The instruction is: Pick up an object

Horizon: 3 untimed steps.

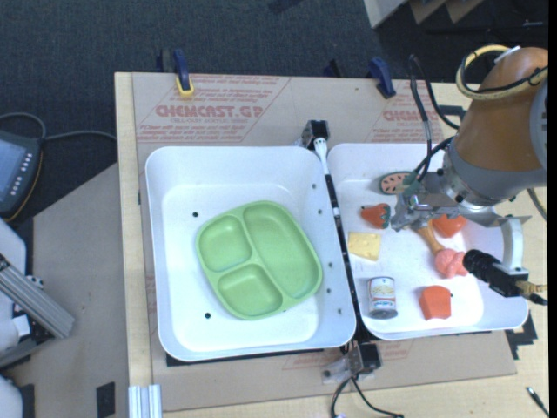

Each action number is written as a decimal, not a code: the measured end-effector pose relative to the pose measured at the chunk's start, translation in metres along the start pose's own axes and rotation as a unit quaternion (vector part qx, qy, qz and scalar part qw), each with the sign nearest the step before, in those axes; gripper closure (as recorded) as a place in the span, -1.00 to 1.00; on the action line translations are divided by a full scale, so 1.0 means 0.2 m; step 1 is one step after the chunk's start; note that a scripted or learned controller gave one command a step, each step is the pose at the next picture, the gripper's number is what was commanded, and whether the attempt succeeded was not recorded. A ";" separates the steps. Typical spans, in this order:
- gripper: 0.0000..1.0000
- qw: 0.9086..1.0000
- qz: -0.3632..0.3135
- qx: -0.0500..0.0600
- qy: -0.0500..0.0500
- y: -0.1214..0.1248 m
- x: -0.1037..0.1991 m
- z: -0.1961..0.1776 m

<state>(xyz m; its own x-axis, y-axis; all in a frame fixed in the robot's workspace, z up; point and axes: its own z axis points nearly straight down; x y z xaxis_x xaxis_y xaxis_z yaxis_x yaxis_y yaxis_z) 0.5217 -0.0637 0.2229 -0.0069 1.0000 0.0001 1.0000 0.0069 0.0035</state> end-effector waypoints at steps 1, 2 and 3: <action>1.00 1.000 0.000 -0.001 0.000 0.16 0.21 -0.04; 1.00 1.000 0.001 0.000 0.000 0.28 0.44 0.04; 1.00 1.000 0.003 0.000 0.000 0.24 0.44 -0.06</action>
<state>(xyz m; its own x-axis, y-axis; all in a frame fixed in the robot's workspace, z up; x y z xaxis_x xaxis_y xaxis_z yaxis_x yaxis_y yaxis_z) 0.5689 0.0240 0.2354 -0.0010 1.0000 -0.0001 1.0000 0.0010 0.0036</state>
